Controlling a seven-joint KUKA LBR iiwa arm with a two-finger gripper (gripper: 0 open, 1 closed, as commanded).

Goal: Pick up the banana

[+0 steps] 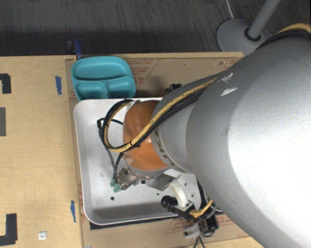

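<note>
Across the right half of the frame: the grey arm reaches in from the right and covers most of that side.
Orange band: it sits at centre frame, above the wrist, over the white bin.
Cables: black and yellow cables loop from the arm down past the orange band toward the wrist.
End effector: it points down into the bin at lower centre; whether it is open, closed or gripping anything I cannot tell, as the wrist hides it.
White bin: its bare left wall and floor show at centre left; the arm covers the rest.
Banana: I cannot see where it lies.
Teal tray: it sits at upper centre left, just beyond the bin's top edge.
Counter: tan surface on the left, with black marks and blue tape pieces.
</note>
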